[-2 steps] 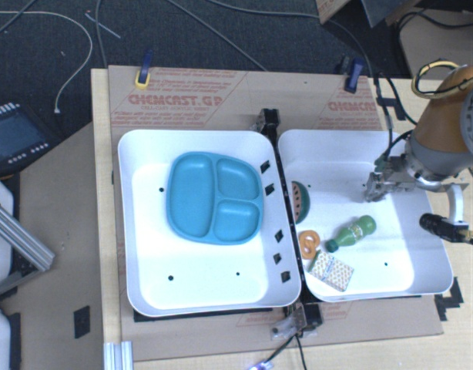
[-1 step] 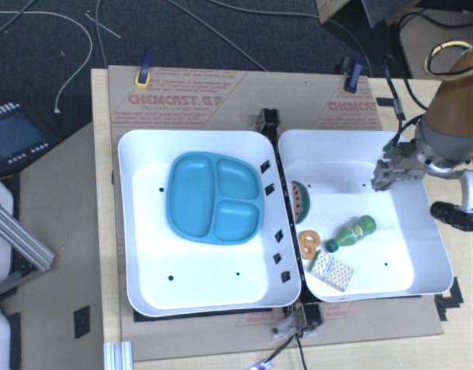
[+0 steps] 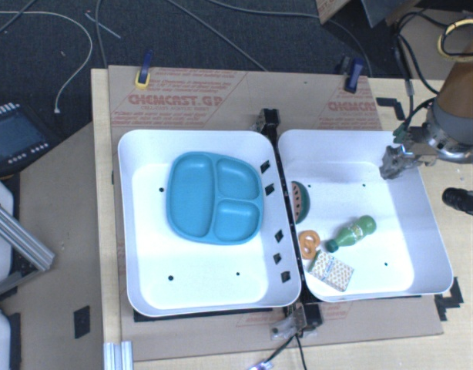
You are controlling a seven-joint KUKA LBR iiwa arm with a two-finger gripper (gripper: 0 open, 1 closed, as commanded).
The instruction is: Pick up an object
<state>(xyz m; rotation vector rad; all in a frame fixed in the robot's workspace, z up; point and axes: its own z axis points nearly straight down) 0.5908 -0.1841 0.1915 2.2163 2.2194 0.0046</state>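
The camera looks down on two white bins that stand side by side on a brown board. The left bin [image 3: 144,230] holds a blue plate [image 3: 215,197] with three compartments; the plate lies flat in the upper middle part of the bin.

The right bin [image 3: 410,237] holds four small things, all in its lower left part. A watermelon slice [image 3: 300,202] leans at the left wall, close to the divider between the bins. Below it is an orange ring [image 3: 309,243]. Just right of the ring lies a green bottle [image 3: 350,234], on its side and tilted, with its thick end up to the right. Below the ring and the bottle is a checkered packet [image 3: 331,271], near the front rim; it seems to touch the ring, but I cannot tell for sure.

The arm comes in from the right, and the gripper [image 3: 393,163] is over the upper right corner of the right bin, near its rim. It is well apart from the four things, and nothing is seen between its fingers. The fingers are small and dark against the metal body, so I cannot tell how far they are open. I also cannot tell if the gripper touches the bin floor or hangs above it.
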